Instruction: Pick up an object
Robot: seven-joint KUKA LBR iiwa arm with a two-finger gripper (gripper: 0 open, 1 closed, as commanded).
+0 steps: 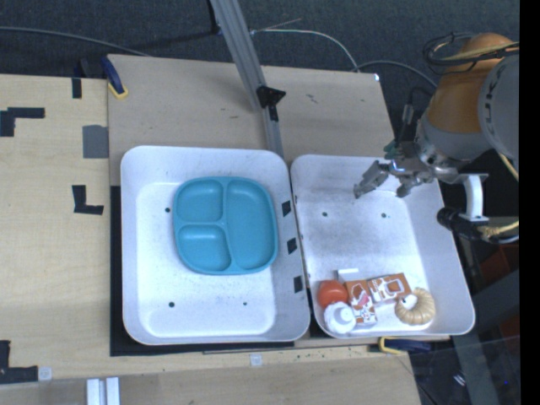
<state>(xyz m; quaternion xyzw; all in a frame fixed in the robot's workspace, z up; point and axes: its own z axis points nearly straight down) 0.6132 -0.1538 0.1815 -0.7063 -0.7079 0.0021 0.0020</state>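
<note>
Objects, namely a ridged tan pastry ring (416, 306), a flat printed orange-and-white packet (377, 297) and a white-capped red bottle (335, 305), are lying at five o'clock in the speckled right-hand white bin (384, 234), while the metal two-finger gripper (385, 186) is hovering spread wide and holding nothing at twelve o'clock.

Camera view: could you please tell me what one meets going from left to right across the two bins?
Left bin → blue divided plate → right bin → orange-red item → red-and-white packet → tan ring-shaped item. The gripper hangs over the right bin's far part, jaws spread and empty.
</note>
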